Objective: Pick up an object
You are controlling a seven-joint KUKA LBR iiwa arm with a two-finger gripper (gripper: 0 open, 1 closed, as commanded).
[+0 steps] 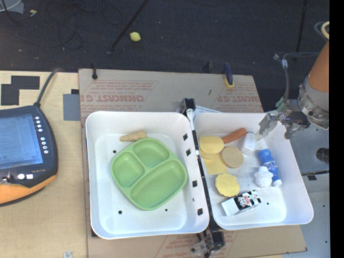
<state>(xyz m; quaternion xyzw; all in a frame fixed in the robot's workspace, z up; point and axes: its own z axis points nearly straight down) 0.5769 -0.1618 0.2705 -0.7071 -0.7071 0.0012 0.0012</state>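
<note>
Over the top right corner of the right bin (301, 208), reaching in from the right: the gripper (280, 123), fingers spread and grasping nothing, apart from everything in the bin. Below it in that bin, a loose cluster: an orange carrot (234, 136), yellow discs (211, 144), a tan disc (233, 157), a blue bottle (267, 162), a small white toy (263, 177) and a white box (241, 202). In the left bin (102, 198): a green divided plate (149, 172), a tan peanut-shaped piece (133, 137) just above it.
</note>
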